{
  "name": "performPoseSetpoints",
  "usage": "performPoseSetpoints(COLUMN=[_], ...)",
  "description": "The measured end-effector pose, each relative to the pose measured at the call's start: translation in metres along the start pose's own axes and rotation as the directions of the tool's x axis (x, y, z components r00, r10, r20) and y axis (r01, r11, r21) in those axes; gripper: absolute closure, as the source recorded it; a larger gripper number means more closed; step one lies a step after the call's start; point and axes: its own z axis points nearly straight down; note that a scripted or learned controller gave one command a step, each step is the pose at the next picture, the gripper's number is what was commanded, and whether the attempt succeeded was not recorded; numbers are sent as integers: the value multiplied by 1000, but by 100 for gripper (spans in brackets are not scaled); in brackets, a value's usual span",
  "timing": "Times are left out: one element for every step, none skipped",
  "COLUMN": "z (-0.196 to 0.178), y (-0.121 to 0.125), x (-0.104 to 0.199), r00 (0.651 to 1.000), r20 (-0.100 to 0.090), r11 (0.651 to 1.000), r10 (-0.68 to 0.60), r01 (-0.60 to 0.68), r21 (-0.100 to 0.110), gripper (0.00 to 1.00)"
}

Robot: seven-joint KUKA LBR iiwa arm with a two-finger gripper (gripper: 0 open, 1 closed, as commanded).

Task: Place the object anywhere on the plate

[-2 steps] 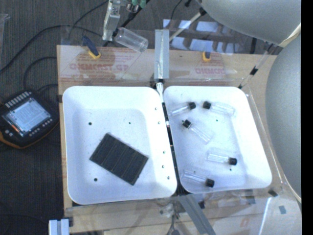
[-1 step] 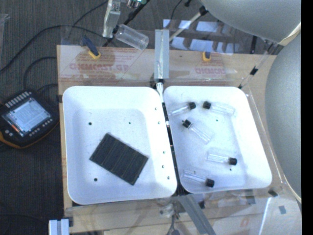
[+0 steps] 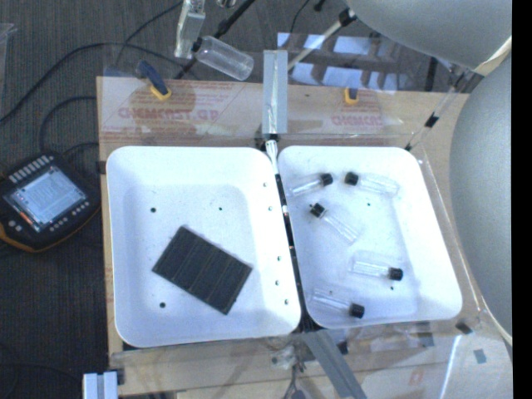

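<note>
Arm [image 3: 449, 23] bulks grey at top right, gripper state can't tell. Five clear vials with black caps [image 3: 374, 268] lie scattered in right bin [image 3: 432, 223], none lifted. Dark ribbed plate [image 3: 202, 270] lies flat, slanted, in left bin [image 3: 133, 181], bare, likely kept clear as the drop target

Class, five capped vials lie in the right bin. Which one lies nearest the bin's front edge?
The vial at the bottom of the right bin, cap pointing right; the other four lie farther back.

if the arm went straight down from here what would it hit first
Likely the right bin at its far right rim, under the grey arm; the nearest vial lies further in. Depth is unclear.
</note>
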Motion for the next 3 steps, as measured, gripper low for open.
performPoseSetpoints(z=[-8, -16, -24], y=[1, 2, 3], x=[-2, -3, -5], r00=[1000, 1000, 1000], r20=[2, 4, 6], r11=[1000, 1000, 1000], r10=[1, 2, 2], r01=[-1, -2, -2], r21=[-1, -2, -3], gripper=[100, 100, 100])
